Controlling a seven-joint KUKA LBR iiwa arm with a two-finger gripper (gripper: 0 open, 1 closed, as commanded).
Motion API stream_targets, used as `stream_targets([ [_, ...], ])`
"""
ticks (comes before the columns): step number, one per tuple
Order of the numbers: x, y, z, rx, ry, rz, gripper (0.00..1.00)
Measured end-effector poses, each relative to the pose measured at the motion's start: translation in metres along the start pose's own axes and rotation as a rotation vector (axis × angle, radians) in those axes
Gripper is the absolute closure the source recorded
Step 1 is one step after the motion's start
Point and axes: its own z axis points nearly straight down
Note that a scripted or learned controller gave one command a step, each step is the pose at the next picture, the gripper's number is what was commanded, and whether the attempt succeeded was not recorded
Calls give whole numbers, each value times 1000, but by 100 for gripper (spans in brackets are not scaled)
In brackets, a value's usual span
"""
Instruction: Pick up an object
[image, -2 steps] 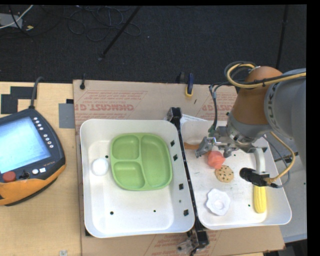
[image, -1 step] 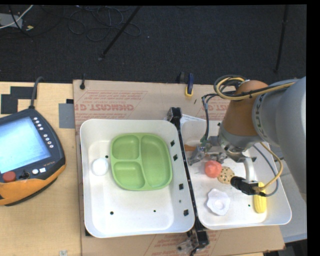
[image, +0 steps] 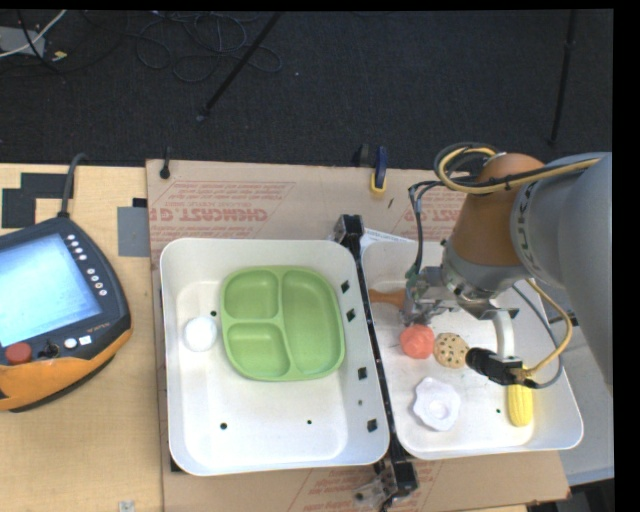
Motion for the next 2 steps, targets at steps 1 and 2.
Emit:
stream_targets([
  [1,-2,-2,-41,-4,-1,3,100],
  [2,-2,-3,-105,-8,-2,-4,100],
])
